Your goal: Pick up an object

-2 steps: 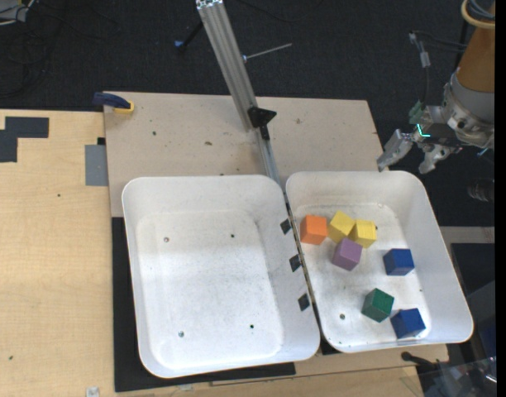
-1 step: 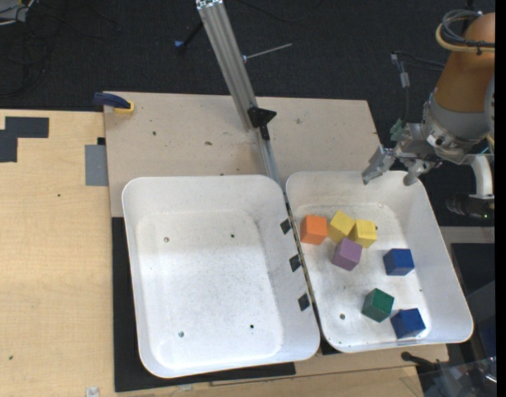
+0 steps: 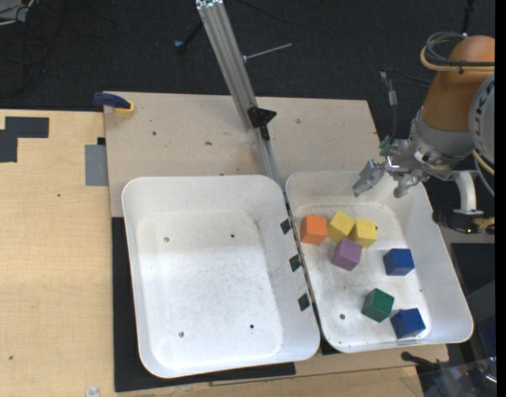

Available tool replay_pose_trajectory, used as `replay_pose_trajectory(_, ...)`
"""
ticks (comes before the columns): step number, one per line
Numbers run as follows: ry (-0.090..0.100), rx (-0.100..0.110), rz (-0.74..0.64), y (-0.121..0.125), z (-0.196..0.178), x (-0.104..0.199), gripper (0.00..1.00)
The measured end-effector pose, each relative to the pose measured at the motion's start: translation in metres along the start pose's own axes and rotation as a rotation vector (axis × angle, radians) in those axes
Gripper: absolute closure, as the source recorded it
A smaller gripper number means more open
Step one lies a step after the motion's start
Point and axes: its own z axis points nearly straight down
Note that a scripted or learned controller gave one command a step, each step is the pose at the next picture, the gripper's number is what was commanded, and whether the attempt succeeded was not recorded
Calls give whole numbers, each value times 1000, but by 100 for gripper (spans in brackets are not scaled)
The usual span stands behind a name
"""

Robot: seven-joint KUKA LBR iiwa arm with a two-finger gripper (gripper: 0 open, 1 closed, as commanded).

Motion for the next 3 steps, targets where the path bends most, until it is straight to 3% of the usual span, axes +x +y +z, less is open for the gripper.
replay_pose_trajectory(1,1,0,-5,2,46,6,0)
replay_pose_trajectory(2,-1,-4,-5,3,33,5,100)
replay_pose_trajectory(3,-2,-11,-1,3,-10,1,100)
